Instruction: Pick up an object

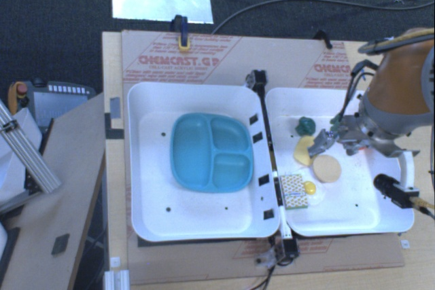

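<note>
In the right bin (353, 221) lie a dark green lump (306, 125), a yellow piece (303, 151), a tan round disc (327, 168), a patterned small packet (292, 190) and a little fried-egg toy (310, 189). My gripper (325, 141) hangs low over the bin, its tip just right of the yellow piece and above the tan disc. The tip seems to touch or overlap the yellow piece's right edge. Nothing is seen lifted off the bin floor.
The left bin (146, 214) holds a blue divided plate (211, 151). A black-clipped divider (266, 159) runs between the two bins. The arm's grey and orange body (401, 88) covers the right bin's far right corner.
</note>
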Robot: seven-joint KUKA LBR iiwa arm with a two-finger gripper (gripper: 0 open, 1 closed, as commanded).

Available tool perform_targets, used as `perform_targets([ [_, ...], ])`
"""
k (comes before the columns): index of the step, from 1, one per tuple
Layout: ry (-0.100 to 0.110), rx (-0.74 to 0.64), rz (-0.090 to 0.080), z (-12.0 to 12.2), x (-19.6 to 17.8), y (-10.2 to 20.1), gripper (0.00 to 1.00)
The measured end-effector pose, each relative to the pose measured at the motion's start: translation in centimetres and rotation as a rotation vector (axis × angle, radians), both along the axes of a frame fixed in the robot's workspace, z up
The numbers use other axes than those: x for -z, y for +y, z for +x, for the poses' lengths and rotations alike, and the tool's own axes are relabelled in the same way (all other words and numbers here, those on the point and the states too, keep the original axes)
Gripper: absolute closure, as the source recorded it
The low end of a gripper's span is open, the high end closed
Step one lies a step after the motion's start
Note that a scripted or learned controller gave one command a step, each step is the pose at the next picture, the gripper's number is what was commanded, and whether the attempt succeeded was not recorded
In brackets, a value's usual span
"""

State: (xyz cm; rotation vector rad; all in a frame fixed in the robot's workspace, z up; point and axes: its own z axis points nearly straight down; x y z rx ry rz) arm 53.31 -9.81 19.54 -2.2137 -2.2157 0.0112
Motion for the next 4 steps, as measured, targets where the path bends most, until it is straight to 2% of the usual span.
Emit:
perform_targets([
  [1, -0.013, -0.002, -0.001, 0.3, -0.6, 0.0, 0.00],
  [3, -0.009, 0.001, -0.001, -0.3, 8.4, 0.7, 0.00],
  [4, -0.029, 0.002, -0.009, 0.2, 10.6, 0.4, 0.00],
])
